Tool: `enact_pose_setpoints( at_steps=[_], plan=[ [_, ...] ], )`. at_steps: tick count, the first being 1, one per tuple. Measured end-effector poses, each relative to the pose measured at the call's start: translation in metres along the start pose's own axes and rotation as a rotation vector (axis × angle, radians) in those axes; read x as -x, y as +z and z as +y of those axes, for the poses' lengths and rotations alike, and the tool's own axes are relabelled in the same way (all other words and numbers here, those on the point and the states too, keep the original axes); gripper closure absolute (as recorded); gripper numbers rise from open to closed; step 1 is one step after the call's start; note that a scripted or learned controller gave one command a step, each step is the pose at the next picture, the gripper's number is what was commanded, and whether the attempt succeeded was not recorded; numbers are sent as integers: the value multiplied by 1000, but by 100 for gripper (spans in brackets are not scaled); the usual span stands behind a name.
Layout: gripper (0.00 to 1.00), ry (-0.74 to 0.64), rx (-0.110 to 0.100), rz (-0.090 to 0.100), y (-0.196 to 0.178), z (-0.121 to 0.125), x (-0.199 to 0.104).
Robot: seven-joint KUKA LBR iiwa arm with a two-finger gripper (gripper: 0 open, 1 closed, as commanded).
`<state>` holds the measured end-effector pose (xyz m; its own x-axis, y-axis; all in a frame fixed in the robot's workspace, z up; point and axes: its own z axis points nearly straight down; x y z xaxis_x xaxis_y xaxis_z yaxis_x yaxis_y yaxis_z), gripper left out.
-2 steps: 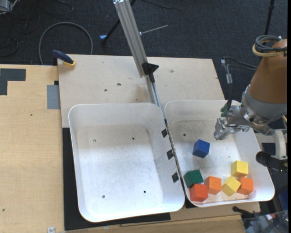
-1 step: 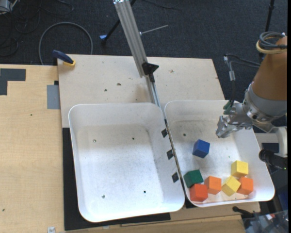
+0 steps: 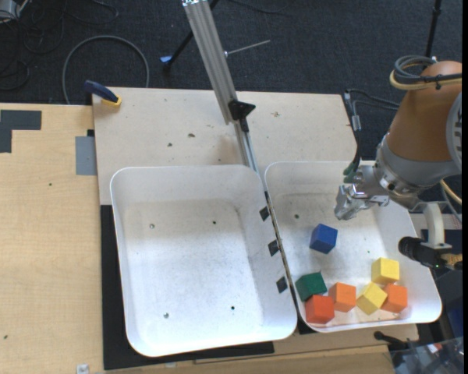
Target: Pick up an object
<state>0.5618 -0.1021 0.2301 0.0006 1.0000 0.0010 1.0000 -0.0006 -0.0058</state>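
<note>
Front of right bin (image 3: pixel 421 306) holds clustered cubes, blue cube (image 3: pixel 323 238) sits alone mid-bin, and gripper (image 3: pixel 348 206) hovers just beyond and right of it, carrying nothing, finger spread not discernible.

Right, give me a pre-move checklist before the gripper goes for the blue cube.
1. Blue cube stands apart from the other blocks: ok.
2. Gripper sits above the right bin, just up and right of the cube: ok.
3. Nothing held between its fingers: cannot tell.
4. Room on all sides of the cube for the fingers: ok.
5. Green cube and orange cube are clear of the path: ok.
</note>
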Motion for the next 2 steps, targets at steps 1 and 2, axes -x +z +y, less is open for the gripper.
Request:
enact_pose_setpoints(
  at_steps=[1, 2],
  plan=[
    [0, 1, 2, -1, -2, 0, 0],
    [0, 2, 4, 1, 139, -49, 19]
  ],
)
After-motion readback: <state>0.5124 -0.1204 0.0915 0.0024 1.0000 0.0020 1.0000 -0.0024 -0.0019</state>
